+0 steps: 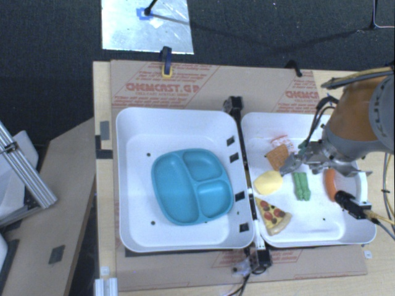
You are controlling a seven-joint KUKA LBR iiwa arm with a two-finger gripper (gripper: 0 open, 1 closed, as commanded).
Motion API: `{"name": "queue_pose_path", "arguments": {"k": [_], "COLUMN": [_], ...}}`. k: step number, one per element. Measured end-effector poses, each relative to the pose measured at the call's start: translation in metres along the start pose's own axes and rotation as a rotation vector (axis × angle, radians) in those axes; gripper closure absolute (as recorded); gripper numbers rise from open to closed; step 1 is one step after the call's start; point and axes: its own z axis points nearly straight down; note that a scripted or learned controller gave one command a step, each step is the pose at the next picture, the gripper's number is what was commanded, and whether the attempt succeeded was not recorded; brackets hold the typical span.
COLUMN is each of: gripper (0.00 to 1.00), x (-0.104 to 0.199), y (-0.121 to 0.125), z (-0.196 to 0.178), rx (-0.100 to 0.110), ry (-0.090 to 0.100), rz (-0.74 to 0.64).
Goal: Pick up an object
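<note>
Gripper [295, 163] low in right bin [321, 230], reaching from the right. Tip sits among toy foods: just right of orange cracker piece [277, 158], above yellow lemon [268, 182], left of green bean [301, 186]. Cannot tell its opening or whether it grips anything; wrist hides it. Probably targeting the cracker. Pizza slice [273, 215] near, carrot [331, 184] right. Blue divided plate [191, 185] in left bin [133, 165].

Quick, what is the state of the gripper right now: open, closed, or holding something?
Gripper: cannot be told. It is low in the right bin, near the cracker, the lemon and the green vegetable.
</note>
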Motion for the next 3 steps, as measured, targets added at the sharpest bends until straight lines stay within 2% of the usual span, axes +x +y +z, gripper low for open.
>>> {"name": "queue_pose_path", "arguments": {"k": [1,2,3], "gripper": [0.0,1.0,1.0], "x": [0.0,-0.001,0.005], "y": [0.001,0.003,0.0], "z": [0.038,0.025,-0.037], "rx": [-0.002,-0.007,-0.005], "ry": [-0.001,-0.002,-0.001], "rz": [0.001,0.0,-0.002]}}
